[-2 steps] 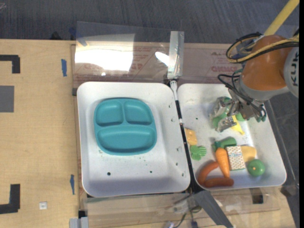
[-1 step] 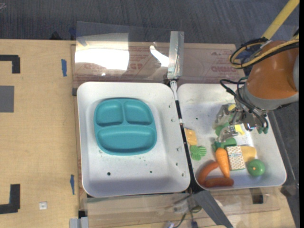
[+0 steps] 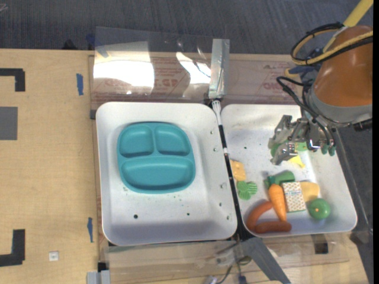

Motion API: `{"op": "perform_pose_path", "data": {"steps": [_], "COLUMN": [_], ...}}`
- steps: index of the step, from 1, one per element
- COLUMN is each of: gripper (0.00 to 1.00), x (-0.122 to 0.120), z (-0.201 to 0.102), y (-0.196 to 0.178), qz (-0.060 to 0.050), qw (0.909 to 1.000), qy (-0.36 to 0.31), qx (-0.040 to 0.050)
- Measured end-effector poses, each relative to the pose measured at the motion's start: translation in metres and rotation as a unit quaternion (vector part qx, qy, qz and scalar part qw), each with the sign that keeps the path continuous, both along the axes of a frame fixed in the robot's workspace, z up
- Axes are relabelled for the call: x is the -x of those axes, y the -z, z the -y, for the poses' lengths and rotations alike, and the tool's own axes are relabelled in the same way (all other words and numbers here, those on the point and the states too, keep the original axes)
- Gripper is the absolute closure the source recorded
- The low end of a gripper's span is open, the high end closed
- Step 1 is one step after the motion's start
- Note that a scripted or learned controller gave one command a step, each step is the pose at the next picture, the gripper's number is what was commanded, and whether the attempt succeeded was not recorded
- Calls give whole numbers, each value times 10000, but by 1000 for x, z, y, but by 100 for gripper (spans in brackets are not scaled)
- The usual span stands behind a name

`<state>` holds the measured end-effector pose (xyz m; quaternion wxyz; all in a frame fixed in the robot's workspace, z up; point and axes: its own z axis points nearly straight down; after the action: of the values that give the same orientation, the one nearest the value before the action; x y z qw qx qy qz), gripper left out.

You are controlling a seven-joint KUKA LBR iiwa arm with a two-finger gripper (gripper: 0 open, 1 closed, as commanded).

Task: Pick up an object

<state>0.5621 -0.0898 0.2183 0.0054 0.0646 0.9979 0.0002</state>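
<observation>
Hovering over the right bin (image 3: 337,164), claw (image 3: 284,149) with finger state impossible to tell, toy carrot (image 3: 277,201) and green ball (image 3: 318,209) below, teal tray (image 3: 156,157) in left bin (image 3: 112,218).

Toy food is piled in the right bin's (image 3: 346,182) near corner: carrot (image 3: 277,201), sausage (image 3: 266,219), green ball (image 3: 319,209), cheese (image 3: 238,170).

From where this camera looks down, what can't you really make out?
- Metal two-finger gripper: small and cluttered; open or shut is unclear, as is whether it holds anything.
- Small yellow and green piece beside the gripper: partly hidden by it, unidentifiable.
- Patterned white box: print too small to read.
- Red sausage-shaped toy: partly covered by the orange toy carrot.
- Grey and orange arm: cut off by the right edge.
</observation>
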Motion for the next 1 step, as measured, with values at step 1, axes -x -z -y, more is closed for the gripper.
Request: {"op": "perform_pose_path", "data": {"steps": [1], "gripper": [100], "x": [55], "z": [8], "y": [66], "qz": [-54], "qw": [9980], "qy": [-623], "qx": [-3]}}
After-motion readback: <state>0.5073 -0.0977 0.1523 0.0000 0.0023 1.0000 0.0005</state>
